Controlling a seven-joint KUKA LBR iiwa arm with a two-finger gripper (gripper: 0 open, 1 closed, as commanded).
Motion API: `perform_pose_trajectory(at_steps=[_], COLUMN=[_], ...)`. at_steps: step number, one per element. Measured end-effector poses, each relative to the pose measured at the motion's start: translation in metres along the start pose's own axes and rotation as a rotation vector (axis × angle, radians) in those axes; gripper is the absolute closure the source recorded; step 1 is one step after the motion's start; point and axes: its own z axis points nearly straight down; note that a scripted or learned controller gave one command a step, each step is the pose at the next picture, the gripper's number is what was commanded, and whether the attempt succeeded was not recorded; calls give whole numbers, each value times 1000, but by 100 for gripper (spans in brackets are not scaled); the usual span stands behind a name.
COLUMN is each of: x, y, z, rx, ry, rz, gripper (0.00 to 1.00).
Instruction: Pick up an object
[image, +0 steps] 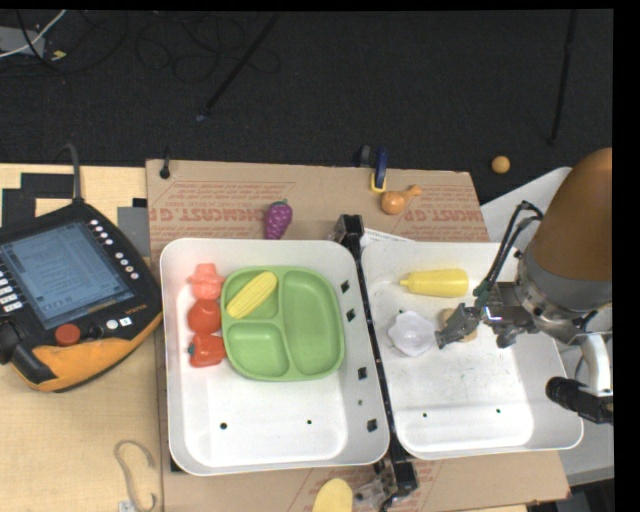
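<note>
Gripper sat low in the right bin, and I could not tell whether it was released or clenched. A clear plastic piece lay just to its left, apparently touching; the yellow mustard bottle lay near, farther back. I judged nothing lifted yet, so the pick remained ahead. The left bin held a green divided plate with corn. The cardboard underneath carried reversed lettering, partly legible as "CHEMCAST".

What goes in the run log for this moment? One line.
gripper low in right bin | beside clear cup | yellow bottle untouched | nothing lifted
</note>
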Motion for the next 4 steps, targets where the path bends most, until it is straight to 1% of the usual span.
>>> perform_pose_trajectory(at_steps=[1,3,4], x=[0,11,13], y=[2,17,16], z=[-6,92,146], rx=[-11,-6,-7], ry=[-1,0,0], rz=[-2,1,-2], gripper=[0,0,0])
